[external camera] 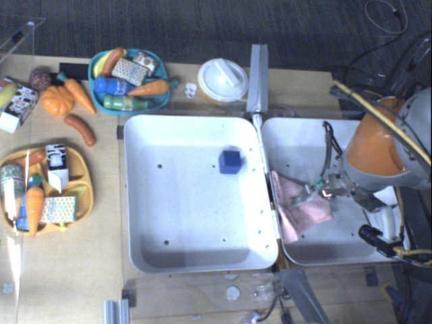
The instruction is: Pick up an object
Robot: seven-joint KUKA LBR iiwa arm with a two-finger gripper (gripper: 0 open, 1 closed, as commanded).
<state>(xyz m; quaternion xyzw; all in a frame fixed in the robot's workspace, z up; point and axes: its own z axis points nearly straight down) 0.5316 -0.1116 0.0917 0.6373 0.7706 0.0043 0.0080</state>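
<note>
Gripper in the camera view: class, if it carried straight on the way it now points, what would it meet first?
Most likely the pink cloth in the right bin: the gripper sits right over it, pointing left and down. Height above the cloth is unclear.

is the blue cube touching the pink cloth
Apart. The camera view shows the blue cube alone in the left bin, while the pink cloth lies in the right bin, with the bin walls between them.

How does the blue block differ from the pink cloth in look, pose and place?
The blue block is small, solid and cube-shaped; the pink cloth is larger, soft and crumpled flat. The blue block sits alone in the left bin; the pink cloth lies in the right bin, under the gripper. Both rest on a bin floor.
</note>
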